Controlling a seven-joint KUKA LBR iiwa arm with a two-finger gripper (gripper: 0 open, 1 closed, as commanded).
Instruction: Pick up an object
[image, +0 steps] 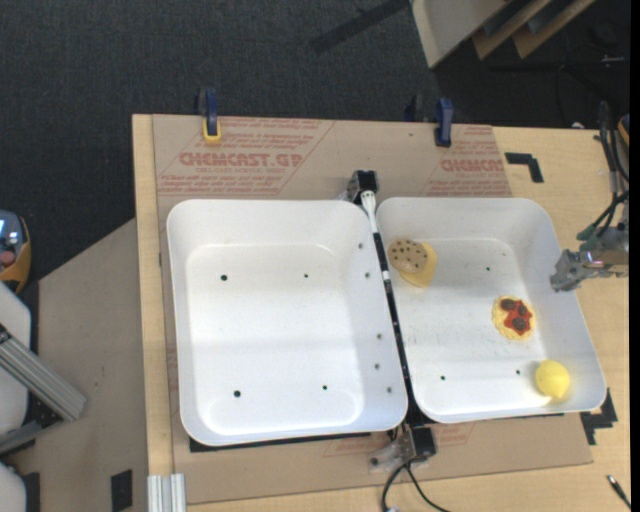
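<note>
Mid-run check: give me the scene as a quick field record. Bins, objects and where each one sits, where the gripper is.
left bin: white, shallow, no objects in it
right bin: holds three objects
cookie-like piece: far left of right bin, by the divider
pizza-like piece: right of centre, red topping
yellow lemon-like object: near right corner
gripper: at the right bin's right rim, nothing seen between its fingers
grasp status: no object lifted
</note>
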